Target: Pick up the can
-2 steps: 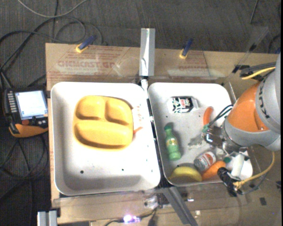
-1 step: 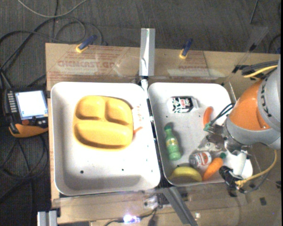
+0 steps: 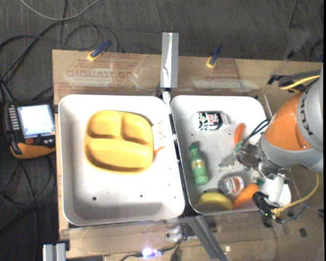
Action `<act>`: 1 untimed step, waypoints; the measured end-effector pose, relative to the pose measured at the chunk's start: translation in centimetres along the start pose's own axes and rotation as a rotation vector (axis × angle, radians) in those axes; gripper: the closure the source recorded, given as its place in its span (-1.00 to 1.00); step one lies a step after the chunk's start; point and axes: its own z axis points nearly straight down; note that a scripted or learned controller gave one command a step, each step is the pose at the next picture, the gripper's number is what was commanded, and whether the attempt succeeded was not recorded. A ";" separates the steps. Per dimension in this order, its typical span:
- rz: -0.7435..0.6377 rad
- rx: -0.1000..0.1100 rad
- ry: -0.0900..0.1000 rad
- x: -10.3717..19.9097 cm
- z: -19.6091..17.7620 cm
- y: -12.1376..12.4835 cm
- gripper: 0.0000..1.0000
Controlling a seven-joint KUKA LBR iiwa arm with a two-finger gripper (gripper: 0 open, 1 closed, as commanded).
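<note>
Here, can just beside end effector

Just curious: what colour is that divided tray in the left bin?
Yellow; the tray shows plainly in the camera view.

Dark grey carpeted floor crossed by loose cables; brown counter with blue-and-yellow clamps; a handheld control pendant lying at left
</note>
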 end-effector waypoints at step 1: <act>-0.173 0.016 -0.005 0.9 -6.6 1.9 -1.00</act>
